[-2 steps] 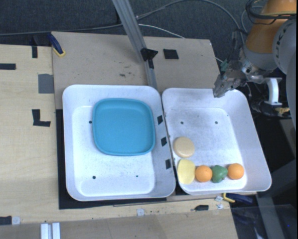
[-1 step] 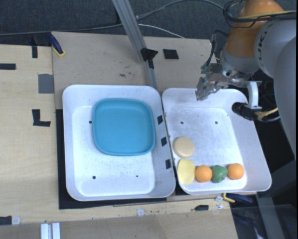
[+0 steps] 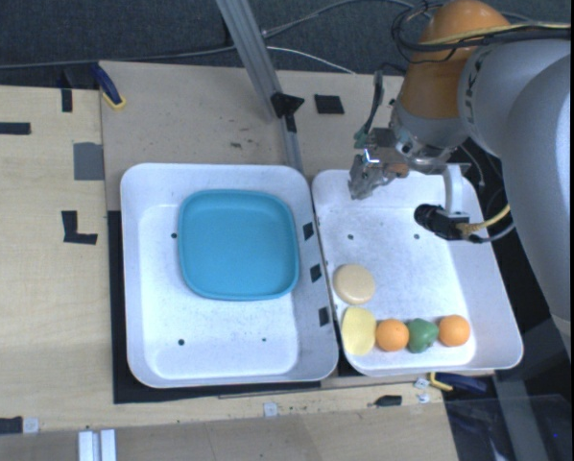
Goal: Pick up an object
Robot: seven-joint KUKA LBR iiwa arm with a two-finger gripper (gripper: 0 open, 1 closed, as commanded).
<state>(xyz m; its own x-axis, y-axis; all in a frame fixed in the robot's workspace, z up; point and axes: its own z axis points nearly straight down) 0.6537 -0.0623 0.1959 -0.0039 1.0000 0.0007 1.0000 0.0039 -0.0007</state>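
camera view: i cannot tell the claw (image 3: 366, 182) opening; it grips nothing visible, with the beige round piece (image 3: 353, 282) well below it.

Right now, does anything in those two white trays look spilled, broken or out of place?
Nothing stands out. The blue plate lies flat in the left bin. In the right bin, the small food-like pieces sit tidily along the near edge.

No text, label, brand, number or sign can be read anywhere in the camera view (the dark tape patches (image 3: 329, 105) on the bench (image 3: 37, 257) are blank, and the white bins (image 3: 148, 353) carry only plain small dark dots).
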